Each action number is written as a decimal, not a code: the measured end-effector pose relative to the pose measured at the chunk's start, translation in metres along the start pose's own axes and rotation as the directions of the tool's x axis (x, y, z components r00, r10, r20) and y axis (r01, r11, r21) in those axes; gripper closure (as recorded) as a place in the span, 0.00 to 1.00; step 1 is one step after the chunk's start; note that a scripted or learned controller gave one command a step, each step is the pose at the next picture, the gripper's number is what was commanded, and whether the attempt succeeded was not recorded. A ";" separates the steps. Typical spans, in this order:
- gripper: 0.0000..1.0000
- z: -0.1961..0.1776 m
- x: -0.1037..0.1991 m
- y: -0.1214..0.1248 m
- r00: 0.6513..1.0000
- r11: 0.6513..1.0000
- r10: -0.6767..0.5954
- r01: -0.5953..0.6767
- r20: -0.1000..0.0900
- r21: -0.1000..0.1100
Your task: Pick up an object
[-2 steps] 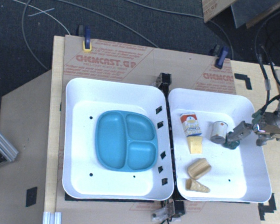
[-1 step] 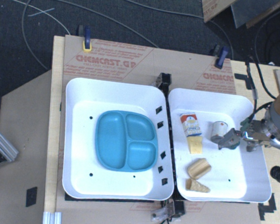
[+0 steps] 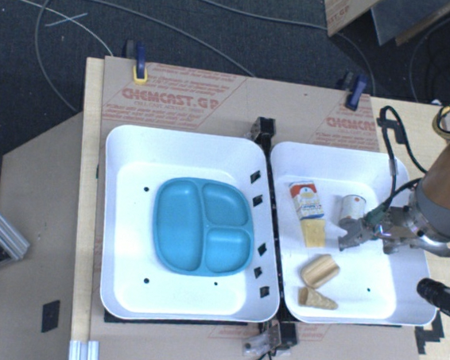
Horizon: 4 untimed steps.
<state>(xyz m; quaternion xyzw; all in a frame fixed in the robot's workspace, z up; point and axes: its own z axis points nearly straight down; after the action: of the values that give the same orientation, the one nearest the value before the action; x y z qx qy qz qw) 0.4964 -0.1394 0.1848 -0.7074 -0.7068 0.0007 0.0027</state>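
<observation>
The right bin point(image 3: 375, 291) holds several small items. A red and white carton point(image 3: 306, 198) lies at the back, with a yellow cheese slice point(image 3: 313, 232) just in front of it. A small silver can point(image 3: 353, 205) lies right of the carton. Toward the front are a tan bread roll point(image 3: 319, 270) and a tan wedge point(image 3: 318, 299). My gripper point(image 3: 346, 233) reaches in from the right, low over the bin floor just below the can and right of the cheese slice. Its fingers are open, with bare bin floor between them.
The left bin point(image 3: 118, 204) carries a blue divided plate point(image 3: 202, 226). Black clips point(image 3: 264, 128) join the bins along the middle seam. Cables point(image 3: 391, 125) run along the right bin's back right corner beside the arm.
</observation>
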 end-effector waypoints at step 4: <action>1.00 -0.052 -0.001 0.002 1.000 1.000 -0.002 0.002 0.003 -0.008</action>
<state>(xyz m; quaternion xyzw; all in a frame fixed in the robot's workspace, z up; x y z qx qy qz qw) 0.4982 -0.1408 0.2367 -0.7067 -0.7075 -0.0008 -0.0012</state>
